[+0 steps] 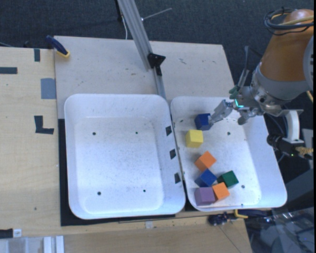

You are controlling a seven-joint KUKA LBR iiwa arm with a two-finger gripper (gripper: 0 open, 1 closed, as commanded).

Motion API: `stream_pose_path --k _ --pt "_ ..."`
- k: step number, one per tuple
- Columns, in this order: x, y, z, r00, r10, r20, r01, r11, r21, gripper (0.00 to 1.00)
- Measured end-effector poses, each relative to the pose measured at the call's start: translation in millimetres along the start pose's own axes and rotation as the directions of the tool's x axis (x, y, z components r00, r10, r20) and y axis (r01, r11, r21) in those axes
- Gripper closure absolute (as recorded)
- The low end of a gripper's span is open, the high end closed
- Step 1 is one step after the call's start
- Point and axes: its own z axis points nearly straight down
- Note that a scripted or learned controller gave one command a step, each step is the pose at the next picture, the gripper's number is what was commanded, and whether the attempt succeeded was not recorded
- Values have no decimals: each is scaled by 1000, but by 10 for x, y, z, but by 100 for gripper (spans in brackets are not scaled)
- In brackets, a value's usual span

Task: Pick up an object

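The right bin (253,157) holds several small blocks. A dark blue cube (202,121) lies near its back left, with a yellow cube (194,137) just in front of it. Further forward sit an orange block (205,160), a blue block (206,178), a green block (229,178), a smaller orange block (220,191) and a purple block (204,195). My gripper (229,115) hangs over the back of the right bin, open, with nothing between its fingers. Its left finger (218,113) points down toward the dark blue cube, its tip close beside it.
The left bin (73,141) stands beside the right one, their rims meeting in the middle. A slanted metal bar (139,30) runs from the top down to the bins' shared back corner. The arm's orange band (287,51) rises at the right.
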Motion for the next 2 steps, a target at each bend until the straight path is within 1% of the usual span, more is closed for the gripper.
stream_pose_path --k 1,2 --pt "2 -104 502 1000 1 0 -1 1000 5 0" --pt "37 -30 997 1000 0 0 0 1000 5 0"
